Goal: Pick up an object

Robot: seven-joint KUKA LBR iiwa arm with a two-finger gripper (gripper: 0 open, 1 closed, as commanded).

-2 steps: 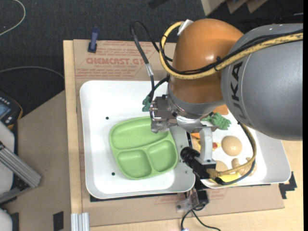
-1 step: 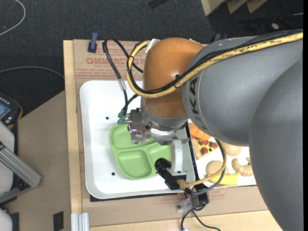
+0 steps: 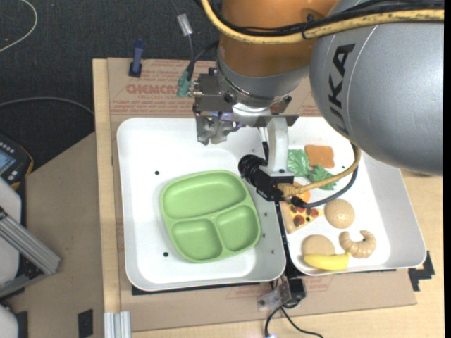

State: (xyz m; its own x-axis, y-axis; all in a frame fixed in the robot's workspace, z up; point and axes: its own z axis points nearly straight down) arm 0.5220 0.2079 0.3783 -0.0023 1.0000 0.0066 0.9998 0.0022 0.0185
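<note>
My gripper [image 3: 239, 129] hangs over the back of the left bin [image 3: 137, 189], near the wall between the two bins, with the grey arm and its orange band above it. Nothing shows held in it. The right bin [image 3: 405, 224] holds toy food: a green leaf [image 3: 301, 163], an orange slab [image 3: 319, 154], a pizza slice [image 3: 303, 215], a tan round piece [image 3: 339, 213], a croissant [image 3: 359, 243], a beige roll [image 3: 317, 245] and a yellow banana [image 3: 326, 262]. The arm hides the back of the right bin.
A green divided tray [image 3: 209, 215] lies in the left bin, just in front of the gripper. A black cable fitting [image 3: 258, 176] and a yellow hose [image 3: 324, 182] dangle over the bin divider. Cardboard [image 3: 151, 79] lies under the bins.
</note>
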